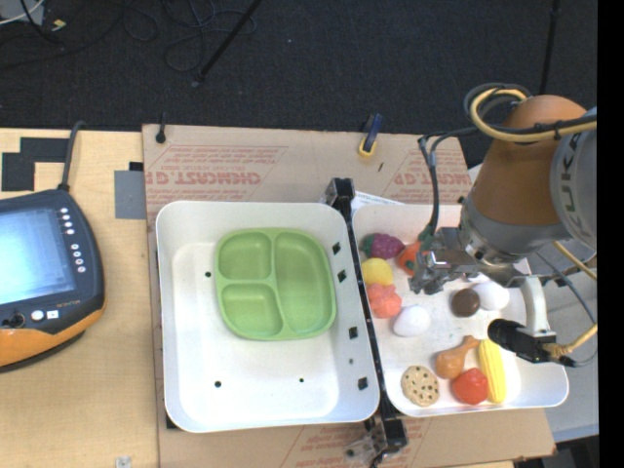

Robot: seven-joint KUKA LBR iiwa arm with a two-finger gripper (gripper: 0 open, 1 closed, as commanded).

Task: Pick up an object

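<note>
Clutter is the chief hazard at this stage of the pick. At far left on the bench, well apart from the work, lies a teach pendant [39,271]. The left bin [185,378] holds a green divided plate [275,285], which sits flat toward its far side. The right bin [546,388] holds the candidate objects, packed close: purple grapes [387,246] on the far side, a yellow piece [378,271] just near of them, a pink piece [384,302] beside that, a white egg [411,321], a cookie [421,385], a drumstick [455,358], a tomato [470,386], a corn cob [493,370] and a brown round piece [465,302]. The gripper [426,273] hangs over the far part of this bin, between the grapes and the brown round piece, with a red-orange item [409,254] just beside it; whether its fingers are apart or together cannot be told, and nothing is visibly held. Likely failures: the fingers land on two neighbours at once, a round item such as the egg rolls away under contact, or the descent shoves pieces against the bin wall.
</note>
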